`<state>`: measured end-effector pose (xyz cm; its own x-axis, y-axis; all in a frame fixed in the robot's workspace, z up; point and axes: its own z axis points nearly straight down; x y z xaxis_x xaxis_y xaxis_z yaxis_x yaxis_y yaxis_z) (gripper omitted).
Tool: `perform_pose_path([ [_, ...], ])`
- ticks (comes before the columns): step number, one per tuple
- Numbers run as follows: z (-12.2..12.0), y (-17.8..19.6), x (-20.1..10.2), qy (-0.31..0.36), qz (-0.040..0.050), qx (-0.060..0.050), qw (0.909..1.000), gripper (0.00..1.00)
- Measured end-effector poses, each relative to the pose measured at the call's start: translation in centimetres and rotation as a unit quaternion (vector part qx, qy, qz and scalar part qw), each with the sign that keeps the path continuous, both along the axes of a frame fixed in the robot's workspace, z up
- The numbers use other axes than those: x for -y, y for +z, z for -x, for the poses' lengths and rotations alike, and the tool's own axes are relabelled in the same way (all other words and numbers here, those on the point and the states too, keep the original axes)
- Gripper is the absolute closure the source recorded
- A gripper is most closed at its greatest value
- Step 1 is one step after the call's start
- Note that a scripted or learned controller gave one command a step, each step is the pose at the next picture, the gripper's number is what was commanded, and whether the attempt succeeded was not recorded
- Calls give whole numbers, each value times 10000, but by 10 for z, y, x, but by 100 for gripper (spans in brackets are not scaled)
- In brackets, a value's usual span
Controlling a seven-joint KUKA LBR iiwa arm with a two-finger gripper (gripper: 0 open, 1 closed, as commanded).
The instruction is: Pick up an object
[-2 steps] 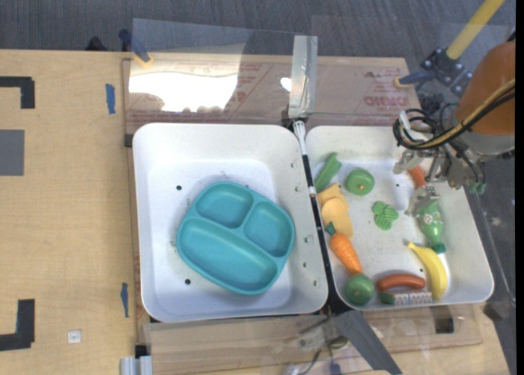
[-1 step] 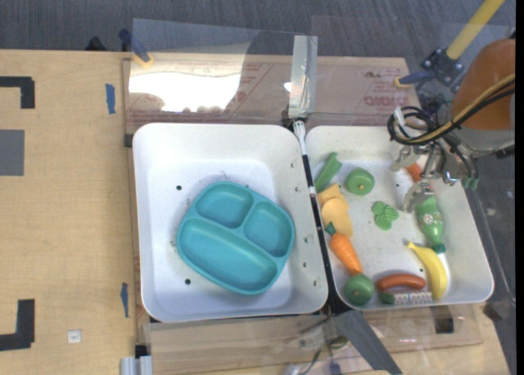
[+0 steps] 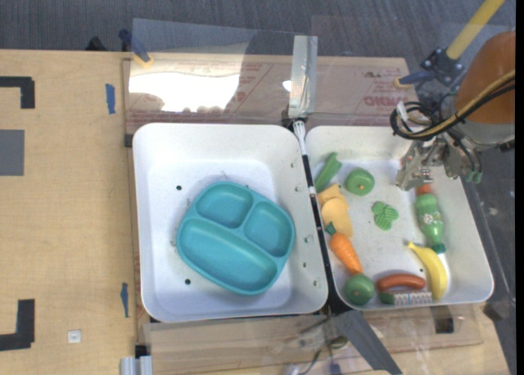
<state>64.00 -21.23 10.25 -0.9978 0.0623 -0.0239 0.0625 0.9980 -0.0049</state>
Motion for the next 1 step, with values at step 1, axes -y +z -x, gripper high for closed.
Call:
perform_pose_path([
  [1, 0, -1, 0, 1, -4, -10, 10000, 0],
])
